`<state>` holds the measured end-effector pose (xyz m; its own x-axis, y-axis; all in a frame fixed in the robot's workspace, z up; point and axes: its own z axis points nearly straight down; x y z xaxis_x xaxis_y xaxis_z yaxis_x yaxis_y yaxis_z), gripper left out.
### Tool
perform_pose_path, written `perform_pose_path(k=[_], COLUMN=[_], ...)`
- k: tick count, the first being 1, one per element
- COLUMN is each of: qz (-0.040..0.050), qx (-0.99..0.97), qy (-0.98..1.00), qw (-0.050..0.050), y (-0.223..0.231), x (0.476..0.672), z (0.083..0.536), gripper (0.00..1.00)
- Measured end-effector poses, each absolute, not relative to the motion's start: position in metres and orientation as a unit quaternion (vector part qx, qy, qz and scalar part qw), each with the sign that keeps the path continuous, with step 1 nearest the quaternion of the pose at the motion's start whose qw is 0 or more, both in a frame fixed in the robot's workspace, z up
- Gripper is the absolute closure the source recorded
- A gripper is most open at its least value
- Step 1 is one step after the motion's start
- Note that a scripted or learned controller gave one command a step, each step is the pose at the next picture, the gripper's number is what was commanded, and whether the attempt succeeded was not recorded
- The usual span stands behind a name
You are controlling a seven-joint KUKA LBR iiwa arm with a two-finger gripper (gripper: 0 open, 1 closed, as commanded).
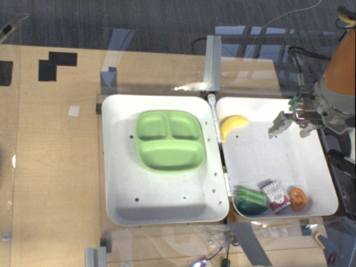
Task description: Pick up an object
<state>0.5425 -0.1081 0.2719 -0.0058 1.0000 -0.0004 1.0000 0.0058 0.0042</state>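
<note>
Nothing is held; gripper (286,124) fingers spread apart over right bin (278,160); yellow lemon-like piece (233,124) judged nearest, best approached squarely from above.

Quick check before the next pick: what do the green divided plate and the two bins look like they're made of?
Green divided plate: likely moulded plastic, matte; even colour, soft rounded compartment edges, no glare. Left bin and right bin: smooth white plastic or coated metal, I can't tell which; thin rounded rims, slight sheen, small dark dots that may be holes or fasteners.

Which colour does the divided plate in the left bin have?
The divided plate is light green, plain without pattern, as the camera view shows clearly.
</note>
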Motion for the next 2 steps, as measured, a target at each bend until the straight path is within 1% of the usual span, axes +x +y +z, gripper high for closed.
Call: perform_pose_path(k=[1,2], qz=[0.0007,0.0042], qx=[0.709,0.733], qy=[0.706,0.681], qw=[0.001,0.006], y=[-0.141,-0.105], x=[0.494,0.502], z=[0.142,0.091], gripper=[0.00,0.00])
